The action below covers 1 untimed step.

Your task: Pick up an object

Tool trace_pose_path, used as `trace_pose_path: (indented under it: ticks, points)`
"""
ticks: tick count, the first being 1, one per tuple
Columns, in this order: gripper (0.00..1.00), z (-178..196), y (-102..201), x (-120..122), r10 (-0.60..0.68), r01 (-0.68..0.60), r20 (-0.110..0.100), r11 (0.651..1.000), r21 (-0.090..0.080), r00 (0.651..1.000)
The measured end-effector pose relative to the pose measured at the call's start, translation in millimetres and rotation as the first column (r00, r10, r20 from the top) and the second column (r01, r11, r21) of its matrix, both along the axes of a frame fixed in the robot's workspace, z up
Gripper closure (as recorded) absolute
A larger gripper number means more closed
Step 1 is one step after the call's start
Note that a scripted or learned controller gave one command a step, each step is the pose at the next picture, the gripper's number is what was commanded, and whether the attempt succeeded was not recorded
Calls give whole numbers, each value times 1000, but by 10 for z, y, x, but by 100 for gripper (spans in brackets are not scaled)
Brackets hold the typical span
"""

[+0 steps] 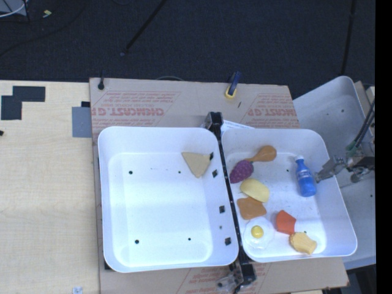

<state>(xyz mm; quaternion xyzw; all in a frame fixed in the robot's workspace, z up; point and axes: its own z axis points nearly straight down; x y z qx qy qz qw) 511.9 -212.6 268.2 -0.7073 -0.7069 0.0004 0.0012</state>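
Note:
The left bin [116,164] holds one tan wedge [196,163] near its far right corner. In the right bin [331,225] lie several small items: a brown drumstick [264,154], a purple grape bunch [241,171], a yellow oval piece [255,190], an orange-brown slab [251,208], a fried egg [257,233], a red-orange block [285,222], a yellow chunk [302,243] and a blue bottle [304,176] lying by the right wall.
A black divider [223,188] with clips joins the two bins. They rest on a cardboard sheet [153,106] over a wooden bench [43,195]. A grey metal fitting with cables [349,163] sits at the right bin's rim, near the bottle. A blue-and-yellow clamp [233,86] grips the cardboard's far edge.

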Motion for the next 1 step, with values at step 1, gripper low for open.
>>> trace_pose_path:
  ticks: [1]
  points:
    - [0, -1393, 260, -340, 2, -2, -14, 1000, 7, 1000]
